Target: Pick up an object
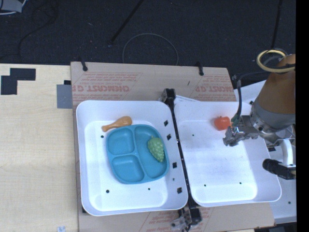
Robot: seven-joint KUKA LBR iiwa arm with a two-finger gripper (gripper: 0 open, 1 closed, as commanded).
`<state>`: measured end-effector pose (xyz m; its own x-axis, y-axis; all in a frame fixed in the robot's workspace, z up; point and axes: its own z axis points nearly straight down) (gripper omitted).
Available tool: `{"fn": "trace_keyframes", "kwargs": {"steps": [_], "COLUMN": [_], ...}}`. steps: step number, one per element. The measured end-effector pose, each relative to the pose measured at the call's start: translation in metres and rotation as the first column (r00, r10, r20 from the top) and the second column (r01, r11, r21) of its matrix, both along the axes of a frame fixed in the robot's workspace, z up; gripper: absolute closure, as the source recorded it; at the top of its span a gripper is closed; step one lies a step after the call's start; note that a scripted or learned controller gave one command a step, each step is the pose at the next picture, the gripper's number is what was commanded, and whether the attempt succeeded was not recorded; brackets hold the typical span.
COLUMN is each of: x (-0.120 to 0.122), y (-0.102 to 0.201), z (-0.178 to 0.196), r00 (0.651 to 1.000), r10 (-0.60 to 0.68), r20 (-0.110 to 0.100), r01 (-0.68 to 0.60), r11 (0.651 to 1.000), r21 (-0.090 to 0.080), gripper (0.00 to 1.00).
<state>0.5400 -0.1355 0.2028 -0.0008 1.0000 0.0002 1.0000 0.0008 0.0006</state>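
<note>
— Position?
— My gripper [231, 140] hung over the right bin [217, 187], just beside the red object [221, 123] near its far wall (finger state: cannot tell). Open floor toward the near rim.

We spot red lettering on the brown cardboard sheet [145, 81] lying under the two bins, and it sits upside down from our angle. Just above the left bin we read "CHEMCAST, G.P." inverted, and above the right bin a second stamp shows, where we make out only "G.P"; the remainder is too faint for us. Down along the cardboard's lower edge, below the bins, we catch more red print, but it is cut short and too small for us to read.
</note>
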Motion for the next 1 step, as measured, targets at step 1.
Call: {"fn": "trace_keyframes", "kwargs": {"steps": [1], "x": [0.0008], "y": [-0.0107], "z": [0.0472], "r00": [1.0], "r10": [-0.001], "r20": [0.0], "r01": [0.001], "r11": [1.0], "r21": [-0.001], "gripper": [1.0]}}
